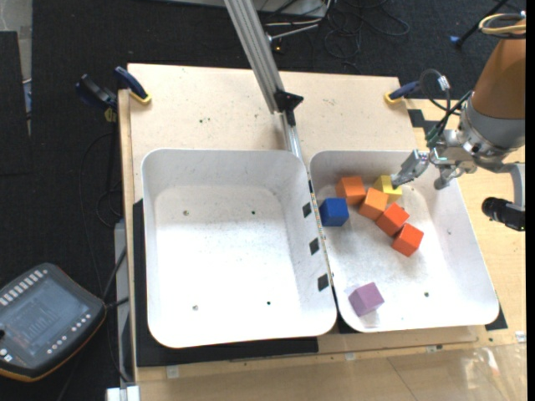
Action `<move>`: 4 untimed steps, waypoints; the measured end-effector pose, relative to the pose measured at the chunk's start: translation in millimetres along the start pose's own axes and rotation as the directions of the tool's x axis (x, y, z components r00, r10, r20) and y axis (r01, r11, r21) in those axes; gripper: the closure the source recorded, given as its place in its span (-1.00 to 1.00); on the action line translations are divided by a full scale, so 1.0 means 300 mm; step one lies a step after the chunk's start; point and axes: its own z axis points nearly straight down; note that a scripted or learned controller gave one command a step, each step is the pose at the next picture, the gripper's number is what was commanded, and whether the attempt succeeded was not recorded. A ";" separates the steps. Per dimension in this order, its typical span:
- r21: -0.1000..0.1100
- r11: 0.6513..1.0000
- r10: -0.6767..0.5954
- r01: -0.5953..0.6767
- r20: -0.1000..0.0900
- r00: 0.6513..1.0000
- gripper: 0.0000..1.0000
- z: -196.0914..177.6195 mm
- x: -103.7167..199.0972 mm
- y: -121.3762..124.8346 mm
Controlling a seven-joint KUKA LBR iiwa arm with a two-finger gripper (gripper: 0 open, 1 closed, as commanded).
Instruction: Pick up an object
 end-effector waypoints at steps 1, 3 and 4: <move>-0.003 1.000 -0.001 0.001 0.001 1.000 -1.00 -0.008 0.001 0.001; 0.001 1.000 -0.001 0.001 0.000 1.000 -1.00 0.395 0.049 0.005; -0.004 1.000 0.001 -0.001 0.001 1.000 -1.00 0.415 0.049 0.006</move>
